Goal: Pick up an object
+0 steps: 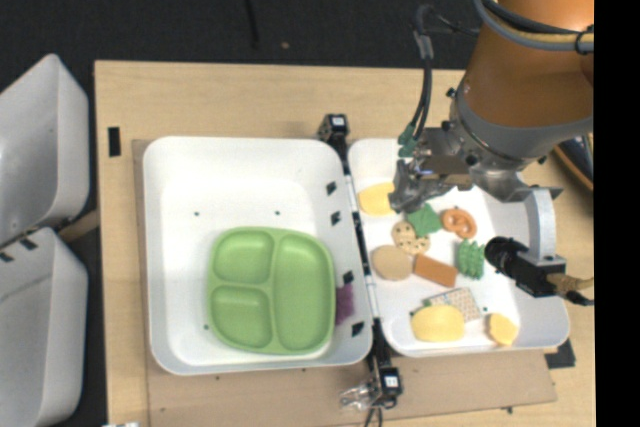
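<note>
From above, the gripper (412, 195) hangs low over the right bin (540, 330), just above the green toy (424, 219), with the cookie (404, 235) just beyond that toy toward the desk's (200, 100) near edge. Whether it is clenched or released I cannot tell. The green toy seems the likeliest target, lying almost straight below, so a short drop should meet it.

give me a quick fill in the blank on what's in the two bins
1. The green divided tray lies in the ____ bin.
2. That tray has ____ compartments.
3. The gripper hangs over the ____ bin, where the toy food is.
4. The pretzel sits to the camera's ____ of the cookie.

Missing words: left; three; right; right
</note>
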Available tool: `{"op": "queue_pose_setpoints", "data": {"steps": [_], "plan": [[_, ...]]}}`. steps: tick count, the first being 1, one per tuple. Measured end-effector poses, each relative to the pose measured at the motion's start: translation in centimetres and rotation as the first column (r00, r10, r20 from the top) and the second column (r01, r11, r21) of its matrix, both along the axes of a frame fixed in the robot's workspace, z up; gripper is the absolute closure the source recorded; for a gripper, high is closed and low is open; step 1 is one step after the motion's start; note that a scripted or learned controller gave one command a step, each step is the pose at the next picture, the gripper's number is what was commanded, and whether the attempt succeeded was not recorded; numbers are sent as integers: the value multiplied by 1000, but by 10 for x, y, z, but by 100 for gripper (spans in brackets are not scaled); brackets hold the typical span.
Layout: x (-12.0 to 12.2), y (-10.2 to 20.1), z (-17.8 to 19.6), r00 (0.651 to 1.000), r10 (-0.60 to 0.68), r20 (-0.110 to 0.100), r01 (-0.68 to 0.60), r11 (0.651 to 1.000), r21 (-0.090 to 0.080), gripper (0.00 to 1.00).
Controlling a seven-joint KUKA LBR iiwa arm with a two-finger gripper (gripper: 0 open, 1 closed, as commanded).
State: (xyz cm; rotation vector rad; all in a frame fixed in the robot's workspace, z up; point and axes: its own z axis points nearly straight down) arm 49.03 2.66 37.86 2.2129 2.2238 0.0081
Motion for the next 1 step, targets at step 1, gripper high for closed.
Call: {"op": "queue_pose_setpoints", "data": {"steps": [1], "plan": [[-1, 38, -42, 1000, 0, -10, 0, 1000, -1, 100]]}}
